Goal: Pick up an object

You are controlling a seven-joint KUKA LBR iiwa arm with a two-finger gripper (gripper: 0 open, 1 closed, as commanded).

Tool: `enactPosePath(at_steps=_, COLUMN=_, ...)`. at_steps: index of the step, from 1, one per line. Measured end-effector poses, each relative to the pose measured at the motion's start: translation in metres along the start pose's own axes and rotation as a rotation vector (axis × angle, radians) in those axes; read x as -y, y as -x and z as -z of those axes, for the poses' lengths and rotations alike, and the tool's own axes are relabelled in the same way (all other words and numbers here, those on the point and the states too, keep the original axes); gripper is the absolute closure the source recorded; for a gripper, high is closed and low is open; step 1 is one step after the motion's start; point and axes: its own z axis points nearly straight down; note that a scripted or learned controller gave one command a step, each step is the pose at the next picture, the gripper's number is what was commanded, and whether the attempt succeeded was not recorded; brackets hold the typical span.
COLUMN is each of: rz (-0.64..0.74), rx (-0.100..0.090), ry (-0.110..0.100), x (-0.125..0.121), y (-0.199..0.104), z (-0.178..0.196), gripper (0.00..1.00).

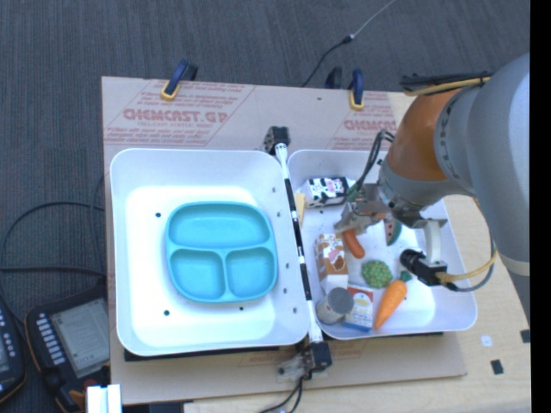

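Observation:
My gripper (pixel 360 215) is low in the right bin (pixel 448 317), at its middle. Just below it lies a small orange-red sausage (pixel 354 244), beside a brown packet (pixel 330 255). A black-and-white item (pixel 326 188) rests at the bin's far left. Toward the near side sit a green broccoli piece (pixel 376 273), a carrot (pixel 390 302), a grey can (pixel 337 301) and a white carton (pixel 361 309). A green piece (pixel 393 231) peeks out under the wrist. The arm's bulk hides the right part of the bin.
The left bin (pixel 138 317) holds a blue divided tray (pixel 222 252). A black-and-white divider rail (pixel 293 222) runs between the bins, with a small yellow piece (pixel 299 202) against it. Clamps (pixel 176 77) hold the board at the far edge. Cables trail on the floor at left.

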Motion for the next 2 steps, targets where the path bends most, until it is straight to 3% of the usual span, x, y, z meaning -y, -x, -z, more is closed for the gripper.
enactPosePath(at_steps=1, rz=0.001, rx=0.001, ry=-0.001, x=0.0, y=0.0, z=0.009, gripper=1.0)
enactPosePath(at_steps=2, rz=0.0, rx=-0.003, ry=0.003, x=0.026, y=-0.062, z=0.071, gripper=1.0)
